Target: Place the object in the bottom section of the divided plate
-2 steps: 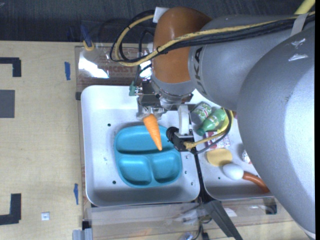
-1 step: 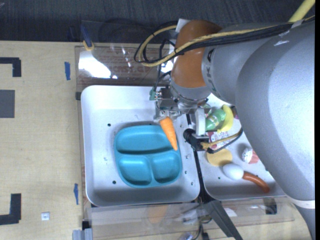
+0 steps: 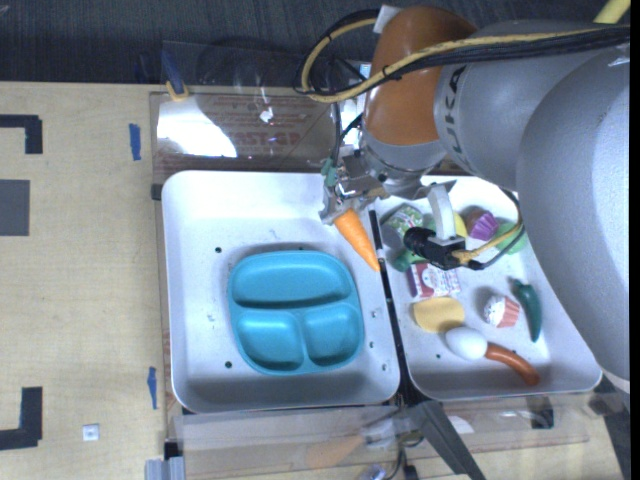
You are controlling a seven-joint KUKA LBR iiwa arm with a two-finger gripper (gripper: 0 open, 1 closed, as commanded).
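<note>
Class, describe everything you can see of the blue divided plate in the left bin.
The blue divided plate is a smooth, plastic-looking rounded rectangle with raised ridges splitting it into three sections: one wide one towards the top of the view, two smaller ones below. It lies flat, holding nothing, near the middle of the left bin. The carrot hangs apart, above its upper right.

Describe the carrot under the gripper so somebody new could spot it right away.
Find the left white bin holding the blue divided plate. At that bin's upper right corner, below the gripper, hangs an orange carrot, tip pointing down-right. It is plain and straight; the other orange piece lies in the right bin.
</note>
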